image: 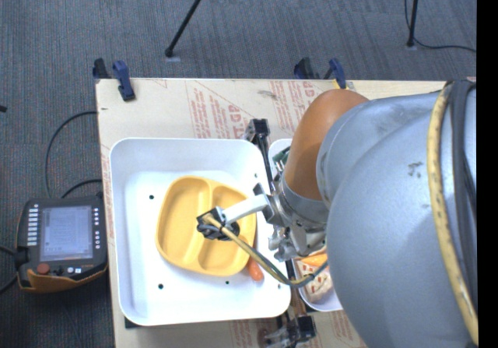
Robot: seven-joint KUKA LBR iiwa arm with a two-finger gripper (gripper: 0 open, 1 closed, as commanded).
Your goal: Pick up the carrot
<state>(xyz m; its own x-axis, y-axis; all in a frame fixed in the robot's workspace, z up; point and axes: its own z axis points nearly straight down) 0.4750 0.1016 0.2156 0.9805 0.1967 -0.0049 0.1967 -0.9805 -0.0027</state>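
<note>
Carrot against yellow plate rim, near bin wall

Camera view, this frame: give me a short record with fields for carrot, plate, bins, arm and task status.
carrot: carrot lying on the floor of the left bin, by the plate's lower right edge
plate: yellow plate, divided, in the left bin
bins: left bin in full view; right bin mostly hidden under the arm
arm: arm reaching in from the right, over the bins' shared edge
task status: carrot not yet picked up
</note>
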